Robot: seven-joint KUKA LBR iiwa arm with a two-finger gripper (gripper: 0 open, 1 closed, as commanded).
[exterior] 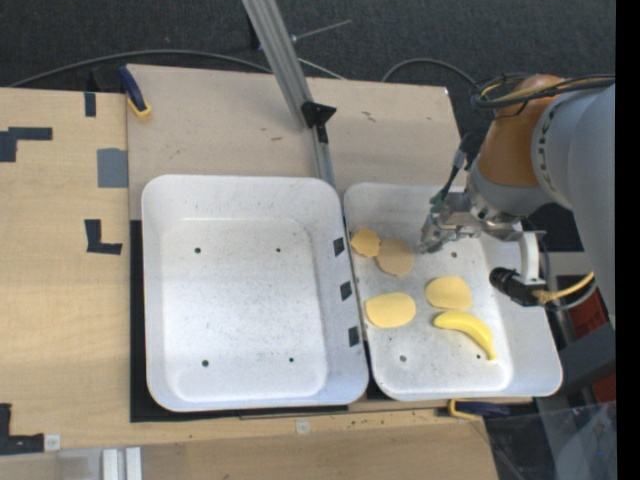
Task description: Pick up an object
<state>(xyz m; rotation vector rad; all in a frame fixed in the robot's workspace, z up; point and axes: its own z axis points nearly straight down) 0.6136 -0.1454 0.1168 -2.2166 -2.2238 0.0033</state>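
A pale wooden table [60,228] on dark carpet carries two shallow white plastic bins [240,288]. The right bin [530,368] holds a yellow banana [467,330] and four flat yellow pieces [391,310]. The gripper [432,236] hovers beside them; I cannot tell its opening.
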